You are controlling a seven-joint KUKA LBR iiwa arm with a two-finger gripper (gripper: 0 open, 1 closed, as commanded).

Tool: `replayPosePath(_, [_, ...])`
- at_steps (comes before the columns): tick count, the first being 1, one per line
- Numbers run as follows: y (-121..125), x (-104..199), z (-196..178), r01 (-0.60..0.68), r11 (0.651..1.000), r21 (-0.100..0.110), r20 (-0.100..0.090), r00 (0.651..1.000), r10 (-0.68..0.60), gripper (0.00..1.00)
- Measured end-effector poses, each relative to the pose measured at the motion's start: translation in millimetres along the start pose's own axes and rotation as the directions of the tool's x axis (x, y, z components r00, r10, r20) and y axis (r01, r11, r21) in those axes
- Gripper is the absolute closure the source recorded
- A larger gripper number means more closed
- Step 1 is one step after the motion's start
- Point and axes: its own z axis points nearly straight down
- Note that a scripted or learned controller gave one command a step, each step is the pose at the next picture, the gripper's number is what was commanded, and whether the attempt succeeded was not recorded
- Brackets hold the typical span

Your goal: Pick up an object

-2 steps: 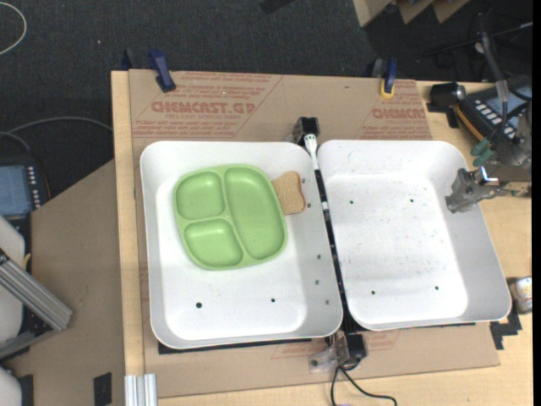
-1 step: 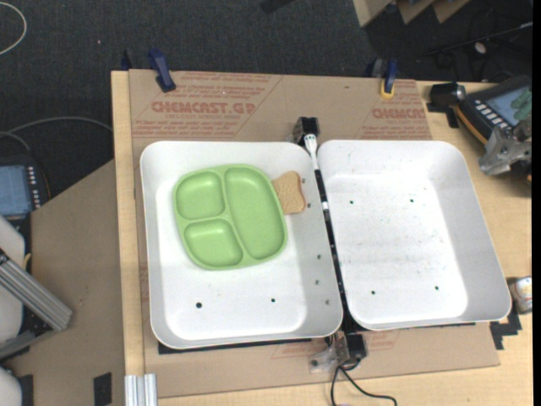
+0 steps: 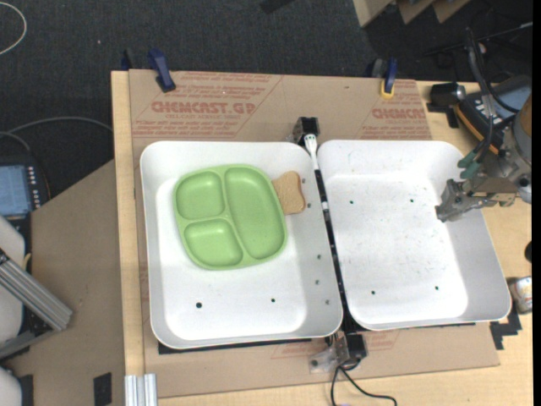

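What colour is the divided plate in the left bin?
The divided plate is light green, seen clearly in the camera view.

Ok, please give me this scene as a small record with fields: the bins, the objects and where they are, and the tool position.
left bin: holds a green divided plate and a tan bread-like piece
plate: three compartments, lying flat in the far half of the bin
tan piece: against the plate's right rim, near the divider between bins
right bin: white, speckled floor
tool: over the right bin's right edge, far from both objects
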Motion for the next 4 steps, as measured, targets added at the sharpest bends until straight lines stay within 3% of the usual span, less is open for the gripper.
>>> replayPosePath(1, [30.8, -18.6, -81.8, -0.001, 1.000, -0.022, 0.007, 1.000, 0.001, 1.00])
replayPosePath(2, [-0.1, 10.0, -9.4, 0.000, 1.000, -0.001, 0.001, 1.000, 0.000, 1.00])
replayPosePath(3, [1.7, 121.0, 33.2, 0.010, 1.000, -0.003, -0.001, 1.000, -0.010, 1.00])
replayPosePath(4, [2.5, 102.9, -86.1, -0.001, 1.000, -0.026, 0.002, 1.000, 0.001, 1.00])
